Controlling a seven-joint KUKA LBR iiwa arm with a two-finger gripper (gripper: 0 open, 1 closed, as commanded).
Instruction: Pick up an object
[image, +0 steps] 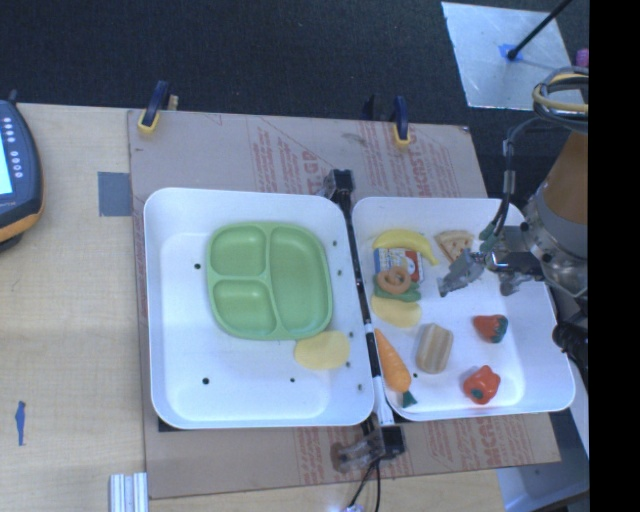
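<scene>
A: Where is the gripper (480, 272)?

B: Above the right bin (535, 400), near its upper right part, reaching in from the right. Its fingers stand apart, one at about the left (458, 276), the other to the right, with nothing between them.

A: What lies in that bin?

B: A banana (404, 241) at the top left, a toast slice (454, 244) just beside it. Under the banana a small packet (392, 262) with a pretzel-like ring (397, 284) on it, then a yellow chip (396, 313). A tan bread piece (434, 348) sits in the middle, a carrot (393, 367) along the left wall, a strawberry (490, 327) below the gripper, and a red pepper (481, 384) near the bottom right.

A: And the left bin (170, 390)?

B: A green divided plate (270, 280) lies in it, with a pale yellow piece (322, 350) just beside the plate's lower right corner.

A: Anything else on the table (70, 330)?

B: A handheld pendant (15, 170) at the far left edge, and clamps (400, 125) on the cardboard sheet under the bins.
</scene>
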